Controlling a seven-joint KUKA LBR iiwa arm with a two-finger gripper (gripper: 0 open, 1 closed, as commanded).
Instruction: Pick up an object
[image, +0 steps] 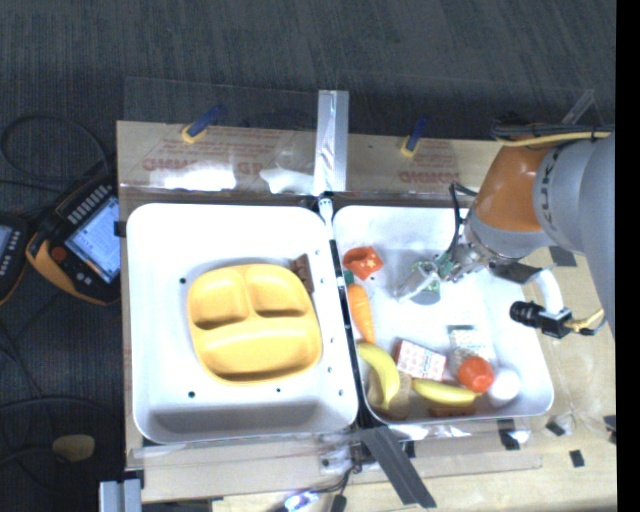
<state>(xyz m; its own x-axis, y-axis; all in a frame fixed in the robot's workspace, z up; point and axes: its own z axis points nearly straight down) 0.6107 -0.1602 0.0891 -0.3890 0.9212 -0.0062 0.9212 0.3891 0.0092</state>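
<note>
My gripper (423, 279) hangs low over the upper middle of the right bin (520, 345), above bare white floor. A red pepper (362, 262) lies to its left near the bin's divider. Below that pepper lies an orange carrot (360, 312). Along the front of the bin lie two bananas (381, 372) (443, 392), a red and white box (420, 358), a small clear packet (465, 340), a red tomato (477, 374) and a white egg-like ball (503, 386). I see nothing in the gripper's grasp.
The left bin (150, 300) holds a yellow divided tray (255, 320) with a small brown item (301, 269) at its upper right corner. The grey arm with its orange band (510, 195) reaches in from the right, over the right bin's far right corner.
</note>
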